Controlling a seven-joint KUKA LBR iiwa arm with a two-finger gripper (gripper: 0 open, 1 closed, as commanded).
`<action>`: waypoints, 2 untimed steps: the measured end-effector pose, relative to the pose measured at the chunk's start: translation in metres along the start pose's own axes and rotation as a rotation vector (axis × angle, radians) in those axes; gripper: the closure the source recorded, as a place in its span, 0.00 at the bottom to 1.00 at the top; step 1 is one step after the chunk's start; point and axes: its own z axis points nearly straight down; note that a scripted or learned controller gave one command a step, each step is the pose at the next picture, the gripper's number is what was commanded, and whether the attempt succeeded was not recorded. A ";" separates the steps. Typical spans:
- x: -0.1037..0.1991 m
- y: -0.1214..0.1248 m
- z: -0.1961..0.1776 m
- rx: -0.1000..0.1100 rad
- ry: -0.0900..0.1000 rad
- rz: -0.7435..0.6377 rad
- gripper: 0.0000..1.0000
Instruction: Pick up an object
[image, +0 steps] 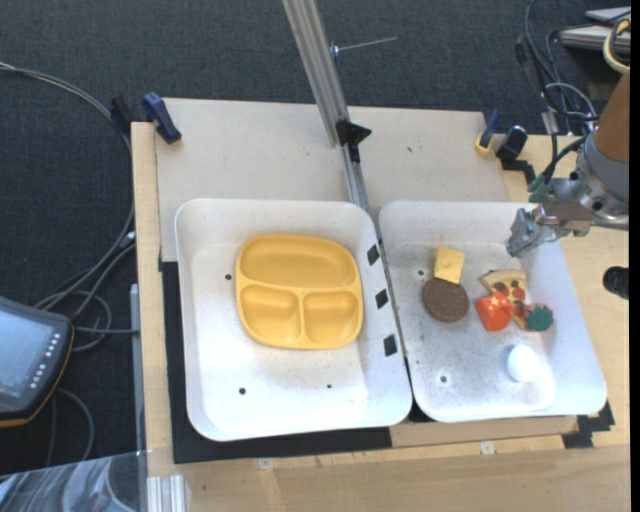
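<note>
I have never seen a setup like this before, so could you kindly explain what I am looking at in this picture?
This is one camera fixed above a workbench, looking down at a slant. The grey machine at the right is a robot arm, and its gripper hangs over the back edge of the right bin. Nothing is seen between its fingers. Its job is to pick up an object. In that bin lie toy foods: a yellow cheese wedge, a brown round patty, a pizza slice, a red piece, a small green piece and a white egg. The left bin holds a yellow divided tray.
</note>
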 end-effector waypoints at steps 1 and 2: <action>0.054 0.008 0.017 0.008 0.003 0.001 1.00; 0.108 0.009 0.025 0.008 0.003 0.001 1.00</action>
